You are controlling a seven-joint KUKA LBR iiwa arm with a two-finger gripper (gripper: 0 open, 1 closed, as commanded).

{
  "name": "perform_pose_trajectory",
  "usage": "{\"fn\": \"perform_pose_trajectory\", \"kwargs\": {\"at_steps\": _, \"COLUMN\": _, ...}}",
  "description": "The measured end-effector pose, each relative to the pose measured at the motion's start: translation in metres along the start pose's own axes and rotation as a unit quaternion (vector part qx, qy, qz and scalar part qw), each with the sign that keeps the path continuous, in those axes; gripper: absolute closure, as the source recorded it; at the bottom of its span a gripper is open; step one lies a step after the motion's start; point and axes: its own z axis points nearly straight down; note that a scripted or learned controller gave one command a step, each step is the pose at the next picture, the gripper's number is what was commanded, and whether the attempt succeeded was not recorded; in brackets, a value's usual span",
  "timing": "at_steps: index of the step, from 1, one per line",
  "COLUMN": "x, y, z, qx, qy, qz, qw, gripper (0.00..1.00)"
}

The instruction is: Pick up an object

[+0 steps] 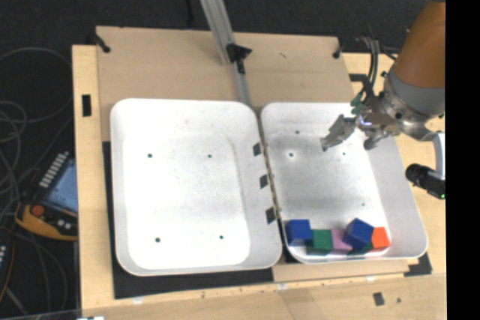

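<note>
The gripper (351, 133) hangs with fingers apart and nothing between them, over the right bin (390, 168), well apart from the blocks (337, 236) crowded at its near wall.

I count two white bins: the left bin (187, 112) and the right bin (315, 116). I see five blocks: two blue (298, 229) (359, 231), one green (322, 240), one pink (341, 242), one orange (380, 237).
</note>
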Motion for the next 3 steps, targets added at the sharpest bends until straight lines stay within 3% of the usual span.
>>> {"fn": "perform_pose_trajectory", "kwargs": {"at_steps": 1, "x": -0.048, "y": -0.015, "z": -0.006, "qx": 0.0, "qy": -0.002, "qz": 0.005, "qw": 1.0, "gripper": 0.0}}
{"fn": "perform_pose_trajectory", "kwargs": {"at_steps": 2, "x": 0.0, "y": -0.021, "z": -0.013, "qx": 0.0, "qy": 0.0, "qz": 0.001, "qw": 1.0, "gripper": 0.0}}
{"fn": "perform_pose_trajectory", "kwargs": {"at_steps": 3, "x": 0.022, "y": -0.016, "z": -0.026, "qx": -0.001, "qy": 0.0, "qz": 0.001, "qw": 1.0, "gripper": 0.0}}
